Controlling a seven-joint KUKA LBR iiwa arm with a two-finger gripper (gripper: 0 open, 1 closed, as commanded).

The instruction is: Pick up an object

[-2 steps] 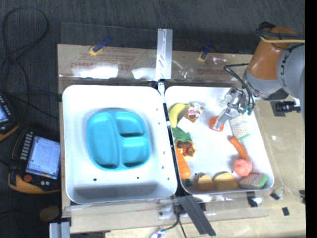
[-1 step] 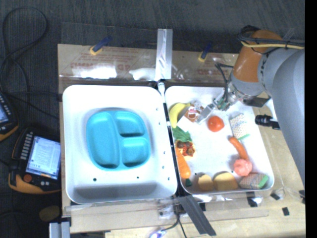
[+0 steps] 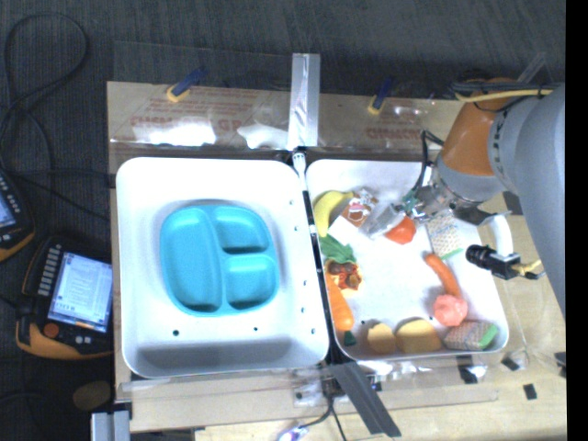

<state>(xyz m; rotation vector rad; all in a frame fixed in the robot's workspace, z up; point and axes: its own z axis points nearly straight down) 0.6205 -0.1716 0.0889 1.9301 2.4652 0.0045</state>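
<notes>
Right now pincer [image 3: 404, 217] sits low in rt bin [image 3: 501, 324], touching red obj [image 3: 401, 232]; can't tell if spread or pinched.

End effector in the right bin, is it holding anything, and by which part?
Cannot be told. The end effector sits low among the toy food, right beside a red-orange piece, but no object shows clearly between its tips.

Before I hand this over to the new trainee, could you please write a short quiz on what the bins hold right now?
1. True or false: the blue divided tray sits in the left bin.
2. Which item lies nearest the end effector? A) banana B) small red item C) pink item
3. Fill in: the banana is in the ____ bin.

Key: 1 true; 2 B; 3 right.
</notes>
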